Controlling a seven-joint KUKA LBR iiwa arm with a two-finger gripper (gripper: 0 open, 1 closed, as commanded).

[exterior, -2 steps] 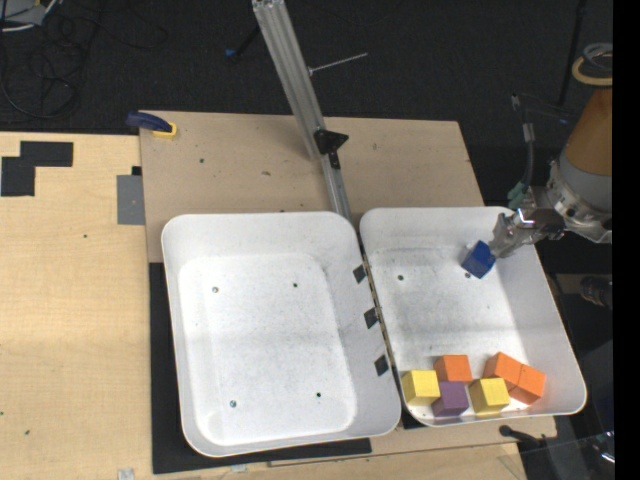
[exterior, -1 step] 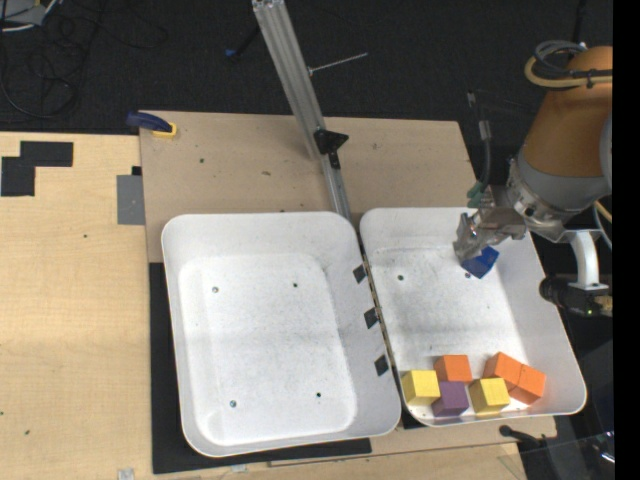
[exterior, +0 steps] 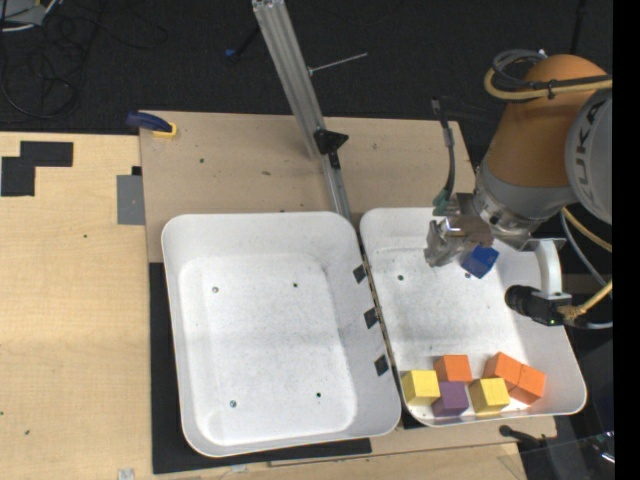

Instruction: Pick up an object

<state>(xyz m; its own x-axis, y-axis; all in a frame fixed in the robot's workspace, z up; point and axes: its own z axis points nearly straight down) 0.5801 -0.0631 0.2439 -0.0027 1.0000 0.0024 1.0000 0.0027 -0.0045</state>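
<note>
Nearest you, along the front wall of the right bin (exterior: 400, 230), sit the blocks: a yellow block (exterior: 421, 384), a purple block (exterior: 452, 398), an orange block (exterior: 453, 367), a second yellow block (exterior: 489, 395) and two orange blocks (exterior: 518, 376) touching each other. Further back, over the same bin, you see the gripper (exterior: 448, 244) with a blue block (exterior: 481, 261) just beside it; you cannot tell whether that block sits between the fingers. To your left lies the left bin (exterior: 262, 333).
</note>
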